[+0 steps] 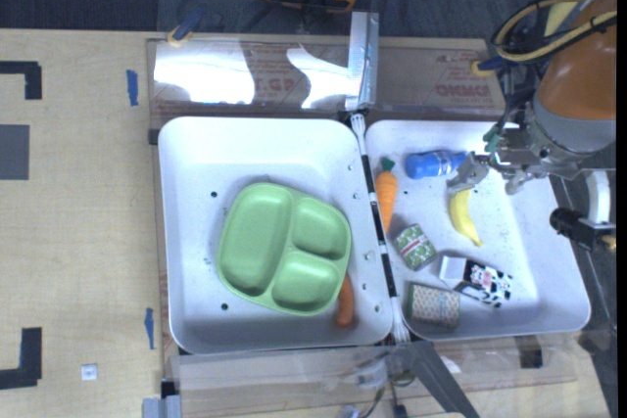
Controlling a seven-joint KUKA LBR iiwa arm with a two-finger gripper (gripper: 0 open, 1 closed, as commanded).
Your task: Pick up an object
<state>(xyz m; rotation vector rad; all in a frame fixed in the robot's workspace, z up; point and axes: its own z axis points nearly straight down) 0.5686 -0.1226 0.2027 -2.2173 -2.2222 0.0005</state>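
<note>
Both bins (pixel 196 171) white. Left bin: pale green divided plate (pixel 282 248), orange carrot (pixel 345 301) at its 4 o'clock. Right bin: blue bottle (pixel 431 163), yellow banana (pixel 463 215), orange carrot with green top (pixel 386 194), green patterned packet (pixel 413 247), black-and-white cow-patch toy (pixel 487 283), beige dotted cup (pixel 434 304).
</note>
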